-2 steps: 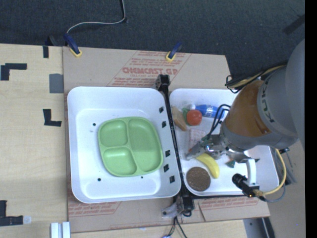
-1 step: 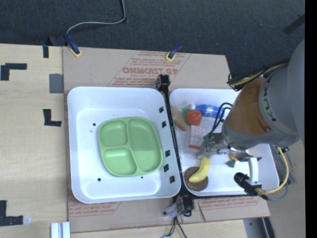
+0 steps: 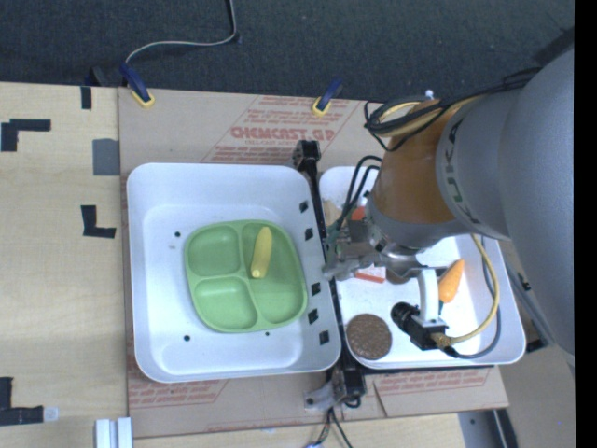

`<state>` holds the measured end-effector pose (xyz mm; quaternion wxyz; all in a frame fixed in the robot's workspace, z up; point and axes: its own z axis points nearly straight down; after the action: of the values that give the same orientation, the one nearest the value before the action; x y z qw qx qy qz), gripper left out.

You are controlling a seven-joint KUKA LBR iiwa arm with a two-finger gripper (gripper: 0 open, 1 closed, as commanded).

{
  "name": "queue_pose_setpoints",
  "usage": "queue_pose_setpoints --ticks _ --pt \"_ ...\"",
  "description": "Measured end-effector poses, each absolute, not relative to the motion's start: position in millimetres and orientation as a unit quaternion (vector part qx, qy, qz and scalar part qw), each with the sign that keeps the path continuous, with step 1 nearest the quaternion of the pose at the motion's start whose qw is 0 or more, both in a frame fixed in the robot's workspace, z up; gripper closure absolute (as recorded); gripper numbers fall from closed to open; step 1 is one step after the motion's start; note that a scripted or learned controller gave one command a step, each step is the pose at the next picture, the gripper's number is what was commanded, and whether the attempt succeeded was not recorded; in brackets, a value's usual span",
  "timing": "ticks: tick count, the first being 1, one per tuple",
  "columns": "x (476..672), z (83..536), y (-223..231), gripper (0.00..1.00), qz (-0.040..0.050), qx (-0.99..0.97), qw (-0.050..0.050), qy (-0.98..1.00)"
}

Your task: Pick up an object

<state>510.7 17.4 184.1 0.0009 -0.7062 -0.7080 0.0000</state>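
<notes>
My gripper (image 3: 347,261) hangs low over the left side of the right bin (image 3: 485,348), close to the wall shared with the left bin. A small red piece (image 3: 371,275) lies just right of it, partly hidden under the wrist. In front of the gripper, a brown round disc (image 3: 369,336) rests on the bin floor. An orange carrot-shaped piece (image 3: 451,280) lies to the right, behind a white bracket. The left bin (image 3: 159,203) holds a green divided plate (image 3: 224,292) with a yellow banana-like piece (image 3: 261,251) in its upper right compartment.
The arm's grey and orange body (image 3: 438,185) covers most of the right bin's back half. A black fitting with a yellow cable (image 3: 415,325) hangs from the wrist near the disc. Both bins sit on cardboard (image 3: 270,133) held by yellow clamps.
</notes>
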Motion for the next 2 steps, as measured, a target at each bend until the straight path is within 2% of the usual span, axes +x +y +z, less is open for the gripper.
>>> queue_pose_setpoints --ticks 1,2 --pt "510.6 183.9 16.8 0.00 0.0004 -0.706 0.001 -0.708" --pt "520.3 183.7 -31.2 0.00 0.0012 -0.707 0.001 -0.707"
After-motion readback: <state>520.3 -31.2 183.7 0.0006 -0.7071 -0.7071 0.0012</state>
